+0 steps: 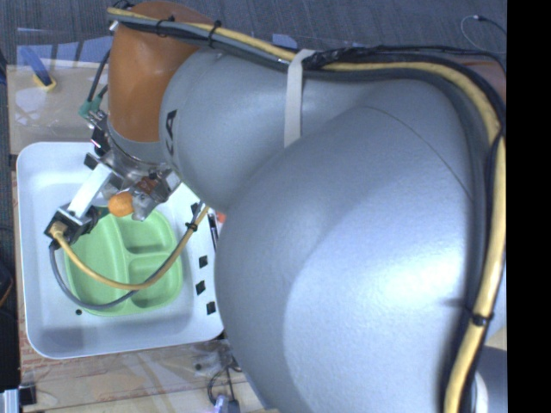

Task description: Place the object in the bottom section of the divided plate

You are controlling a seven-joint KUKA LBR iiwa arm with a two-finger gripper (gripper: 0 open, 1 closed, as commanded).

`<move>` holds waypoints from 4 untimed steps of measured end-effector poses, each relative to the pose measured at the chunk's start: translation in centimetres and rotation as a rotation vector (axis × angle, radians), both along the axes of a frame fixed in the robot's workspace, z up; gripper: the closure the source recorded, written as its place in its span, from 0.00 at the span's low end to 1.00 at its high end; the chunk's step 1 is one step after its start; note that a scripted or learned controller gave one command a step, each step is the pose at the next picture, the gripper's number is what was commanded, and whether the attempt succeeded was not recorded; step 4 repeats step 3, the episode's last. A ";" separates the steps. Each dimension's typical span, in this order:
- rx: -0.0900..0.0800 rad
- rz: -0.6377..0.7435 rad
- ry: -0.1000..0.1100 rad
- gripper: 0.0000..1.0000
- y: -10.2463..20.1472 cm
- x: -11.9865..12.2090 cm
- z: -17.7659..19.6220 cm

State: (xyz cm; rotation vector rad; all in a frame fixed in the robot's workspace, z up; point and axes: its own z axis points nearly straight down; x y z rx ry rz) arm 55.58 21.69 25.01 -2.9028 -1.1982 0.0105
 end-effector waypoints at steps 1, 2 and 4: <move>-0.001 -0.281 -0.001 1.00 0.1 4.4 -9.4; -0.001 -0.281 -0.003 0.00 0.1 4.4 -9.4; 0.000 -0.208 0.002 0.00 -5.8 -1.5 -14.0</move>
